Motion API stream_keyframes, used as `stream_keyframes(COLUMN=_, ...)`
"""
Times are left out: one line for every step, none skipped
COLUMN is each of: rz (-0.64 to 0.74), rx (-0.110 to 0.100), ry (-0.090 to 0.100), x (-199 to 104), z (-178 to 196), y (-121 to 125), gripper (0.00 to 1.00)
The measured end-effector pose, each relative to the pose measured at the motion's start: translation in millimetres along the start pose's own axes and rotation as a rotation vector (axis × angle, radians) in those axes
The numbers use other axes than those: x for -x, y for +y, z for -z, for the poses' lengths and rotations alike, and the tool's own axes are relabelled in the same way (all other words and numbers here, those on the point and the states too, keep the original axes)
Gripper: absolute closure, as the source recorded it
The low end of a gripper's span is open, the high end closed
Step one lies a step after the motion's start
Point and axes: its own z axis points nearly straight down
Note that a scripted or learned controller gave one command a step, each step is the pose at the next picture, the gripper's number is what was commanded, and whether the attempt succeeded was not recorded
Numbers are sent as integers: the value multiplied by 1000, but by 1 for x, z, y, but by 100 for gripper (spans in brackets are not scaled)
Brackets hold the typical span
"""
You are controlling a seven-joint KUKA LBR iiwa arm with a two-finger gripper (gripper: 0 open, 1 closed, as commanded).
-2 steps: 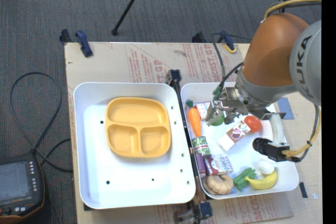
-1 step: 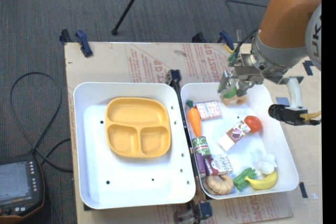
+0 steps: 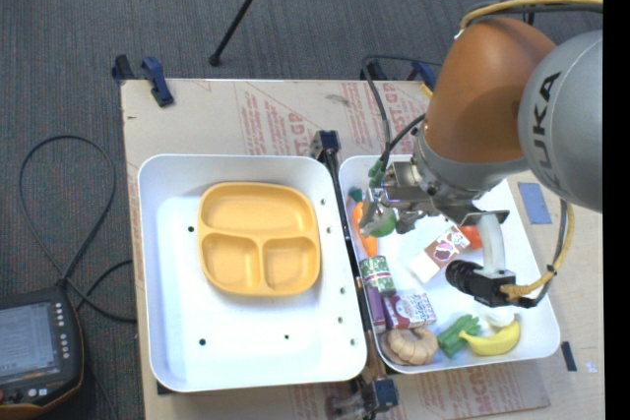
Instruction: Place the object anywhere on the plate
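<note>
- Hand (image 3: 386,208) sits low over the right bin (image 3: 546,310), near that bin's left wall and toward its far end; from my screen I cannot tell whether its fingers are apart or together, because the wrist hardware covers them.
- Something green (image 3: 382,223) and something orange (image 3: 366,241) show right under the hand, but I cannot tell whether either one is between the fingers or just lying in the bin.
- I see the arm (image 3: 492,103) coming in from the right edge of the tabletop (image 3: 256,113), its big orange band hanging over the far half of the right bin and hiding what lies beneath.
- A yellow cable (image 3: 563,241) loops down from the arm to a black fitting (image 3: 477,282) above the bin's middle.
- The plate (image 3: 260,238), yellow with three compartments, lies flat in the left bin (image 3: 177,330), toward that bin's far edge, and nothing rests on it.
- Crowded at the right bin's near end are a green can (image 3: 377,272) against the left wall, a purple carton (image 3: 408,310), a pretzel-like pastry (image 3: 410,345), a green vegetable (image 3: 456,331) and a banana (image 3: 495,338) at the near right corner.
- A small white-and-red box (image 3: 440,253) lies mid-bin, just beside the black fitting.
</note>
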Motion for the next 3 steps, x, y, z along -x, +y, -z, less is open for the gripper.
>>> stream_keyframes(rz=-4, rx=3, ry=-2, x=120, z=10, y=-4, gripper=100)
stream_keyframes(rz=0, rx=3, ry=0, x=45, z=30, y=45, gripper=100)
stream_keyframes(rz=-1, rx=0, ry=-1, x=-5, z=-22, y=111, gripper=100)
